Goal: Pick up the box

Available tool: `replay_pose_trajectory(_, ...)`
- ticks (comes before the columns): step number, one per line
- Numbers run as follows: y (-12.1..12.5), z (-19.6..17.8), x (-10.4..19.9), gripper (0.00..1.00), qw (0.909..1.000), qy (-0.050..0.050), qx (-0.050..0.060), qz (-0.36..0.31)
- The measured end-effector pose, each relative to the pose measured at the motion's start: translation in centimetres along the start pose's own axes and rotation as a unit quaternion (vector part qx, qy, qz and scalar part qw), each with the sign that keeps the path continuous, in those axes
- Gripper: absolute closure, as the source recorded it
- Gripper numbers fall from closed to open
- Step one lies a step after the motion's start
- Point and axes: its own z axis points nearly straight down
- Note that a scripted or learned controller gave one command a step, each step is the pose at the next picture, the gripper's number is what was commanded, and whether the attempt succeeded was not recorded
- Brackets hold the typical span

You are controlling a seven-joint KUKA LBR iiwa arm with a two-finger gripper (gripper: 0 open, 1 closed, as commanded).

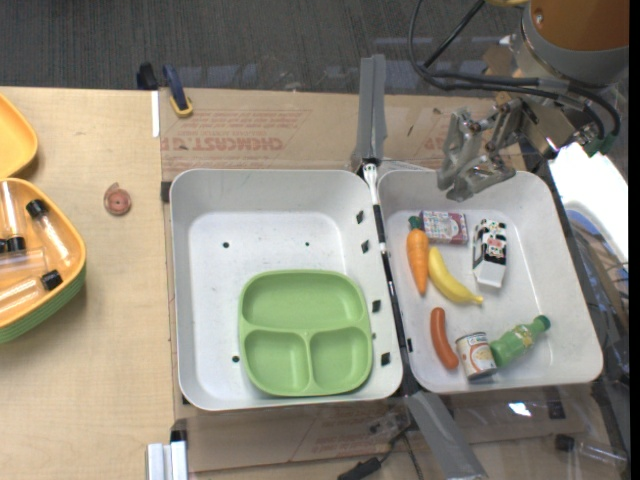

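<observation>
Right white shallow bin (pixel 575 298): holds seven items. Small pink-and-white printed box (pixel 444 227), lying flat at the far end, just right of the top of the orange plastic carrot (pixel 417 256); its lettering is too small to read. Yellow plastic banana (pixel 451 278), near side of the box, beside the carrot. White carton with black cow patches (pixel 490 254), right of the box and apart from it. Red sausage-shaped toy (pixel 443 337), near end. Small printed tin can (pixel 477 356), lying just right of the sausage, touching the green plastic bottle (pixel 520 340), which lies tilted toward the right wall.

Left white shallow bin (pixel 195 298): holds one light green divided plastic tray (pixel 305 332) with three compartments, set toward the near wall.

Grey metal hand (pixel 472 173): hovers at the far rim of the right bin, beyond the box and not touching it, with nothing seen between the fingers (whether they stand wide or narrow cannot be told; the metal parts blur together). Arm with orange band (pixel 582 8): cut off by the upper right corner.

Wooden surface (pixel 110 348): at the left edge, a yellow plastic dish (pixel 40 268) with small black-capped vials, partly cut off. Small reddish round disc (pixel 118 200), alone on the surface left of the bins.
</observation>
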Motion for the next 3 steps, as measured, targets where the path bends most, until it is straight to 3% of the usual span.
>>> replay_pose_trajectory(1, -5.1, 10.6, 3.0, 1.00, 0.9867, 0.001, 0.000, -0.163)
replay_pose_trajectory(2, -0.2, 24.3, 3.6, 1.00, 0.9799, 0.001, -0.001, -0.199)
replay_pose_trajectory(3, -5.8, 8.3, 4.5, 1.00, 0.9663, 0.000, 0.000, -0.258)
